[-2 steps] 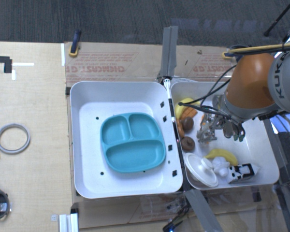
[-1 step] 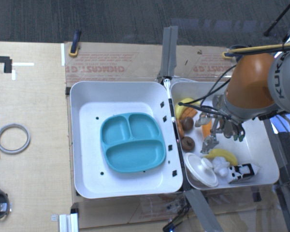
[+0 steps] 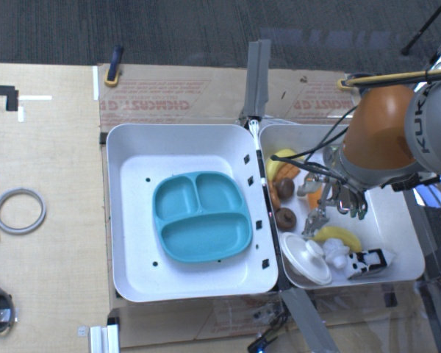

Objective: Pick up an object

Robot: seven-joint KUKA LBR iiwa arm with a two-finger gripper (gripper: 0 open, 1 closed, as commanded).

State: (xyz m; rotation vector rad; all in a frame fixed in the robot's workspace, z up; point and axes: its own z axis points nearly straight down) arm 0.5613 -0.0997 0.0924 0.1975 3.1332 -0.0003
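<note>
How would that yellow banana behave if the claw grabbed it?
The banana looks smooth and curved, so it may slip or pivot between narrow fingers. It lies crowded against a white bowl and other items, so a push would probably jostle them.

The left bin (image 3: 117, 219) is white and holds a teal-blue divided plate (image 3: 203, 216). The right bin (image 3: 408, 263) is also white. Its contents: a yellow banana (image 3: 339, 234), a second yellow fruit (image 3: 281, 159), two brown round items (image 3: 284, 218), an orange piece (image 3: 314, 195), a white bowl (image 3: 304, 259), and a black-and-white toy (image 3: 367, 261). The arm (image 3: 382, 131) carries an orange band on grey. The table (image 3: 44, 145) is pale wood, with brown cardboard (image 3: 176, 94) bearing red lettering.
</note>
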